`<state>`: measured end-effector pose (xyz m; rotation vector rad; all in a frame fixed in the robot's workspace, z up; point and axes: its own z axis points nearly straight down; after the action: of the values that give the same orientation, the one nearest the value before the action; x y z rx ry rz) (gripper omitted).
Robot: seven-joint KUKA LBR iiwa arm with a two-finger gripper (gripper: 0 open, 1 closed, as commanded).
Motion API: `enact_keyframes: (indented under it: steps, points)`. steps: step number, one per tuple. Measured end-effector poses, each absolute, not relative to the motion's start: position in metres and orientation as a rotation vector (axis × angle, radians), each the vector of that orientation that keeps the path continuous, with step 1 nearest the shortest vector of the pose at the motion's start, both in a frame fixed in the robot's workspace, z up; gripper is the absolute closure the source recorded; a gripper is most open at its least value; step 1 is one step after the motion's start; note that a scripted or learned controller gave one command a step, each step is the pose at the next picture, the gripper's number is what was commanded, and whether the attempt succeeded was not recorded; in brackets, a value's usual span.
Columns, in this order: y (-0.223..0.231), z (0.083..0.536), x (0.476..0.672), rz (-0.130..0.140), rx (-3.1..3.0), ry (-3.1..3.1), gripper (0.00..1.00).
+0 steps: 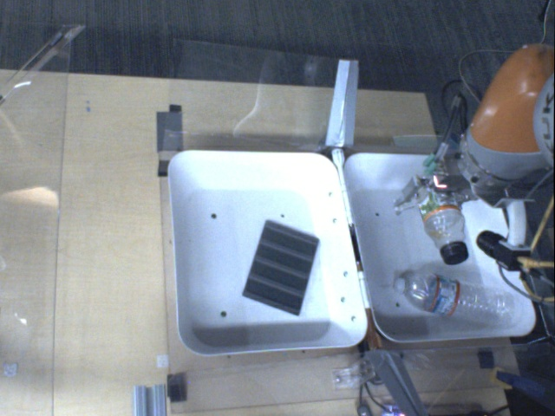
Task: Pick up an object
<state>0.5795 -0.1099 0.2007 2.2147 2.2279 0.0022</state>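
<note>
**Bottle at the hand in the right bin**

A clear bottle (444, 224) with a dark cap hangs tilted just under the hand (436, 185), in the right bin (381, 232). The hand appears closed on its upper end, though glare blurs the fingers. Another bottle (451, 295) lies nearby; a dark ridged block (281, 267) sits in the left bin (208, 189).

Objects in my bins: two clear bottles in the right, one dark ribbed block in the left.

Right bin (381, 319): a small clear plastic bottle (443, 225) with a black cap and an orange-banded label sits between my gripper (436, 184) fingers, tilted, cap pointing toward the near side. A second clear bottle (455, 295) with a blue-and-red label lies on its side along the near wall. Left bin (199, 189): a dark grey ribbed rectangular block (281, 267) lies flat near the middle, turned at a slant.
</note>
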Motion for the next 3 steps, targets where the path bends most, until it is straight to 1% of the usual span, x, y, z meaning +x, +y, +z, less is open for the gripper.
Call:
enact_keyframes:
  steps: [1, 2, 3]
  points:
    - [-0.154, 0.100, 0.638, 0.003, 2.124, 2.313, 0.00]
    - [-0.150, 0.086, 0.668, -0.003, 2.007, 2.421, 0.00]
    - [-0.149, 0.098, 0.670, 0.001, 1.999, 2.421, 1.00]
